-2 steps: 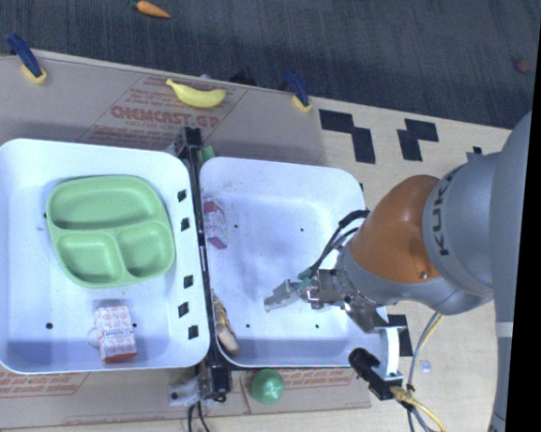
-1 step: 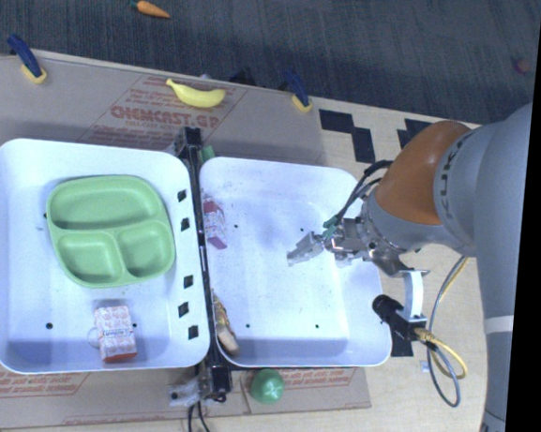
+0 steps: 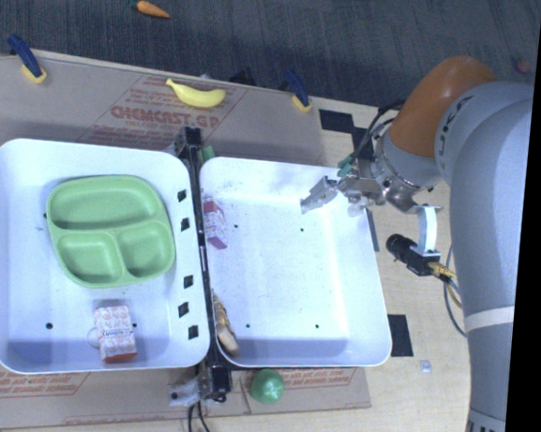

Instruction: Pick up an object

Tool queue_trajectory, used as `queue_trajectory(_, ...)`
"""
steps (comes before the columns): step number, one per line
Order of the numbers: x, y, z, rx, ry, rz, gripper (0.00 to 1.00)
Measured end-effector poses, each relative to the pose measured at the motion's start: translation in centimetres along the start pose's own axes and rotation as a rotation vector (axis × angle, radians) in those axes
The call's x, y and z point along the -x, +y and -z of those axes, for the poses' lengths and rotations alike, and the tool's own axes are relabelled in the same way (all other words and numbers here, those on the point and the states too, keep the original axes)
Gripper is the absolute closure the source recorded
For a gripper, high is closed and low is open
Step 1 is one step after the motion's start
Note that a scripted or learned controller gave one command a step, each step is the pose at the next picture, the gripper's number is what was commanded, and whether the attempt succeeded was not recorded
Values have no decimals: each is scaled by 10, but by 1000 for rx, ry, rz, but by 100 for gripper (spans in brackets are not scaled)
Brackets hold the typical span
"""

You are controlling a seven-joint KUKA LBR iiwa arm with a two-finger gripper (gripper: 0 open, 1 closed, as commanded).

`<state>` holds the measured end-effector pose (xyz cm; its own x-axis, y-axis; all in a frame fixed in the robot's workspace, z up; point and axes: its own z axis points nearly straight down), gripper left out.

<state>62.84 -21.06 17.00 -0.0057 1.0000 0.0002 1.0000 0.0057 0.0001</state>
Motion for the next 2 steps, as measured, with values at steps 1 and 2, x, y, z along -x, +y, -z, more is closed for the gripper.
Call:
queue_trajectory(1, 0, -34, -79, -3, 1, 0, 0)
queue_trajectory(2, 1, -19, 6, 2, -1, 0, 0)
